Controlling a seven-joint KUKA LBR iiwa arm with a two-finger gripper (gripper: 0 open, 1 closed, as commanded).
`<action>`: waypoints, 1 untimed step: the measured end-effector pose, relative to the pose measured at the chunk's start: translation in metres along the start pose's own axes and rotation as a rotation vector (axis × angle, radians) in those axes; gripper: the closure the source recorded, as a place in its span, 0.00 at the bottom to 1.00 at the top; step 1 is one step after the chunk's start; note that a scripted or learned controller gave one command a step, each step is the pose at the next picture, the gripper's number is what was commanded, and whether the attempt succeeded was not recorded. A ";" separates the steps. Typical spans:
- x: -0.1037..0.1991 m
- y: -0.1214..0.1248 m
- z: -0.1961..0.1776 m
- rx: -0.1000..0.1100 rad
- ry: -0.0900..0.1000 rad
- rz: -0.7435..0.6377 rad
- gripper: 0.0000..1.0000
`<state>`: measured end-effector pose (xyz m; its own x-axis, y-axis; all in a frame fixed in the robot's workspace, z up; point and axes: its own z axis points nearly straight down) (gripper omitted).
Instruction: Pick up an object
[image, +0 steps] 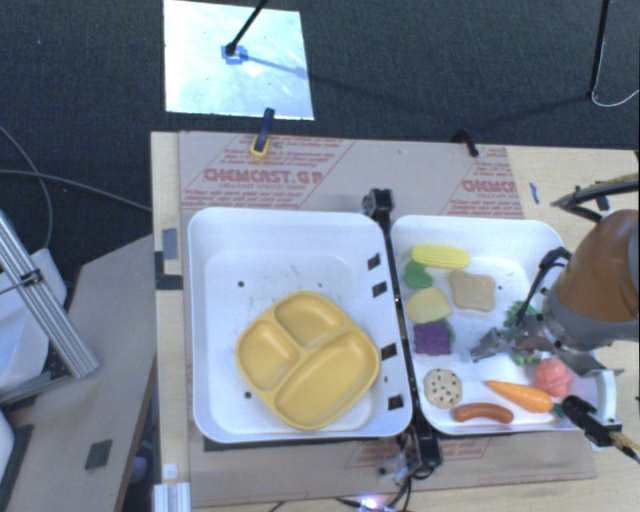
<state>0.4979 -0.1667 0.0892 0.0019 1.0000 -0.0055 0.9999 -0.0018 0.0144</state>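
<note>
The right bin (535, 236) holds several toy foods: a yellow corn cob (440, 257), a green piece (417, 276), a slice of toast (472, 291), a yellow-green fruit (428, 304), a purple grape bunch (433, 338), a cookie (441, 386), a sausage (482, 412), a carrot (520, 396) and a pink-red fruit (552, 377). My gripper (498, 346) is low over the bin's right half, between the toast and the carrot, beside a green leafy piece (519, 318). The arm's orange band (603, 280) covers the bin's right edge. Nothing is visibly held.
The left bin (215, 250) carries a yellow divided plate (307, 358). A black divider with clips (392, 300) runs between the bins. Cardboard (330, 170) lies under both bins, with a blue and yellow marker (263, 133) at its far edge.
</note>
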 end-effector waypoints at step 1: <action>-0.037 -0.005 0.001 0.005 0.014 -0.008 0.00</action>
<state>0.4931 -0.2034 0.0887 -0.0064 0.9999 0.0080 0.9999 0.0064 0.0097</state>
